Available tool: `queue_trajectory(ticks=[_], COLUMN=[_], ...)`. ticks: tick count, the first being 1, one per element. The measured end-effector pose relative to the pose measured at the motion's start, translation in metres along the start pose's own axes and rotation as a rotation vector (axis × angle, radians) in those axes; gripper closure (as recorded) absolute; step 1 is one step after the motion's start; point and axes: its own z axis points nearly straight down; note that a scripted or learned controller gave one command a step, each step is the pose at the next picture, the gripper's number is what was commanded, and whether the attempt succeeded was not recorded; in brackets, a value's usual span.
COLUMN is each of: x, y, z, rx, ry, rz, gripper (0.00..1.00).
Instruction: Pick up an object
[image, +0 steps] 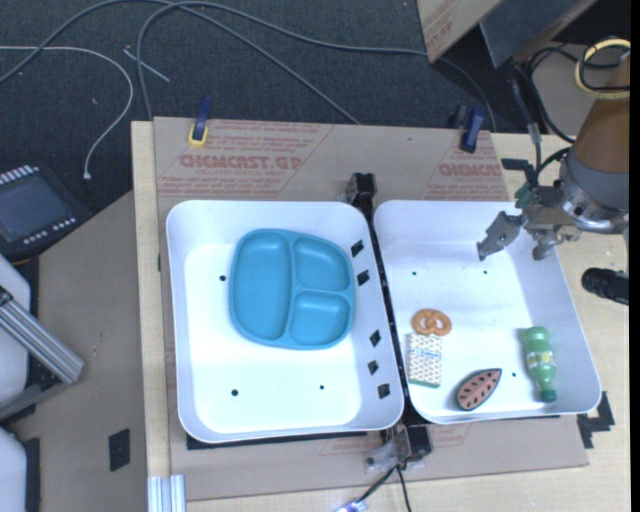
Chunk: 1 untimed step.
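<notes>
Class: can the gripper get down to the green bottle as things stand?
Probably yes: the gripper hangs open over the right bin, and the green bottle lies apart from the other items, with nothing over it.

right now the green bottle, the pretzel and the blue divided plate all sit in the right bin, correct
Not quite. The camera view shows the blue divided plate in the left bin, alone. The green bottle and the pretzel do sit in the right bin.

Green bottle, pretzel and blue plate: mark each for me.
green bottle (539, 361), camera view, middle of its body
pretzel (432, 322), camera view, its centre
blue plate (292, 288), camera view, the divider between its compartments
</notes>
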Motion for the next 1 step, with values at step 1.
queue_trajectory(ticks=[1], x=[0.0004], y=[0.0027], z=[-0.0073], rx=[-0.013], ry=[-0.002], rz=[-0.003], gripper=[0.00])
